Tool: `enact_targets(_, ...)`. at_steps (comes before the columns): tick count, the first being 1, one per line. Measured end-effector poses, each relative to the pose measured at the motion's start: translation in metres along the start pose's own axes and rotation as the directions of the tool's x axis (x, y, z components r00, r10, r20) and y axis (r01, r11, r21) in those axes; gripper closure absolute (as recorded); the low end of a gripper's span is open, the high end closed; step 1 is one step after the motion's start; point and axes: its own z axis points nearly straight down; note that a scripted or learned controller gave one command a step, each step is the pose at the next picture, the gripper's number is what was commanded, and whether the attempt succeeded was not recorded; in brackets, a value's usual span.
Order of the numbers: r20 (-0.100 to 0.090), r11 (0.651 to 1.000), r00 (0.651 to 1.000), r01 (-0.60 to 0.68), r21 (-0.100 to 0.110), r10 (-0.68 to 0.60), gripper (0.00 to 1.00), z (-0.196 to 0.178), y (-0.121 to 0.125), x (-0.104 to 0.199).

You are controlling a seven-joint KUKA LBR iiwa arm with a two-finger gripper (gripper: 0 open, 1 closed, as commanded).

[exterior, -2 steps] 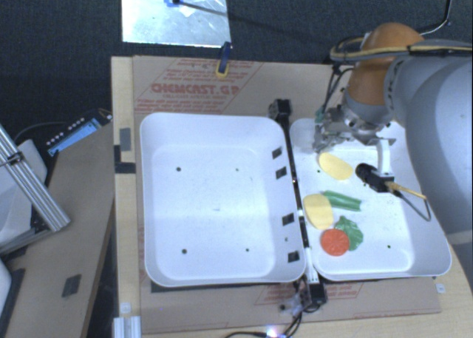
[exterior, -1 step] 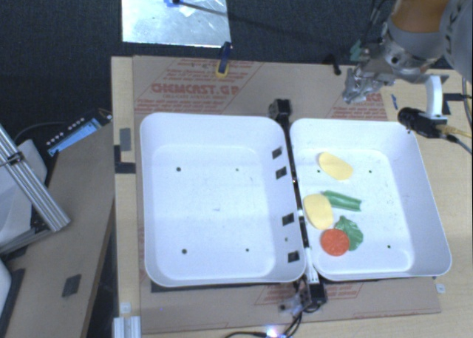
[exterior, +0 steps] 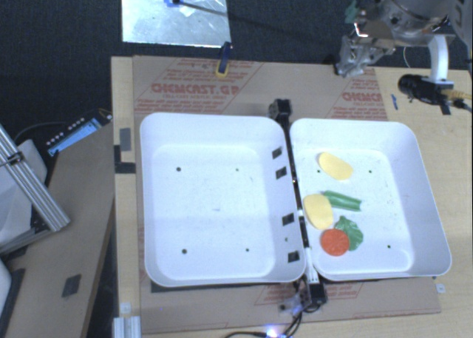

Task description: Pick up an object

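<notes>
The right bin (exterior: 414, 174) holds several small items. A yellow oval piece (exterior: 335, 166) lies near its middle top. Below it sit a green bean-like piece (exterior: 343, 200) and a second pale yellow piece (exterior: 318, 211). A red round piece (exterior: 335, 242) rests at the bottom, touching a green leafy piece (exterior: 352, 231). My gripper (exterior: 355, 59) hangs above the bench beyond the right bin's far edge, well away from all the items, with nothing seen in it.
The left bin (exterior: 214, 196) lies beside the right one, joined by a row of black clips (exterior: 284, 174). A silver sheet (exterior: 175, 2) lies at the back. A yellow and blue clip (exterior: 222, 63) sits on the cardboard base.
</notes>
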Motion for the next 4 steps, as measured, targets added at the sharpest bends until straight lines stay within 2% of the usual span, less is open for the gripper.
enact_targets(1, 0.0, 1.0, 1.0, 0.0, -0.01, 0.0, 1.0, -0.168, 0.001, 0.03)
enact_targets(2, -0.002, 1.0, 1.0, -0.001, 0.013, 0.001, 1.0, -0.157, -0.081, 0.064)
enact_targets(3, -0.002, 1.0, 1.0, -0.001, 0.009, 0.001, 1.0, -0.159, -0.135, 0.093)
enact_targets(4, -0.002, 1.0, 1.0, -0.002, 0.01, 0.002, 1.0, -0.159, -0.178, 0.114)
